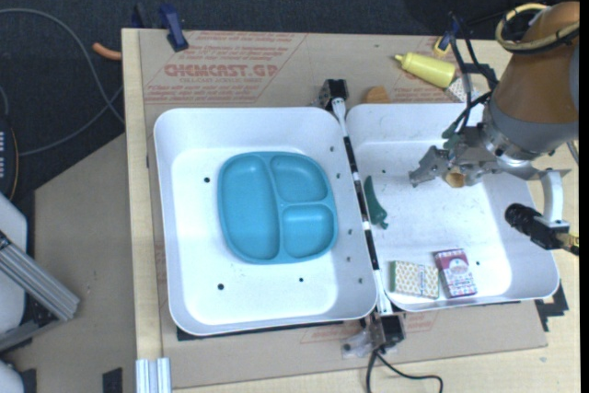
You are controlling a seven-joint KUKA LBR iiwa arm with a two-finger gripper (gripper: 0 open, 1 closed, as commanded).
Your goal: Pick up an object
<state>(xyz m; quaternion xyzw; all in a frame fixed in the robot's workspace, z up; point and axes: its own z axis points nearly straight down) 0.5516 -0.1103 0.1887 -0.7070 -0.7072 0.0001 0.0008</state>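
- Red print reads "CHEMCAST GP" across the brown cardboard sheet under the bins, behind the left one.
- Smaller red lines above and below that name are too fine to read.
- The small red box in the right bin carries print, illegible here.

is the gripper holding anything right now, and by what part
It cannot be told. The gripper hangs over the right bin with a small orange-brown thing at its tip, but whether that thing sits between its fingers is unclear.
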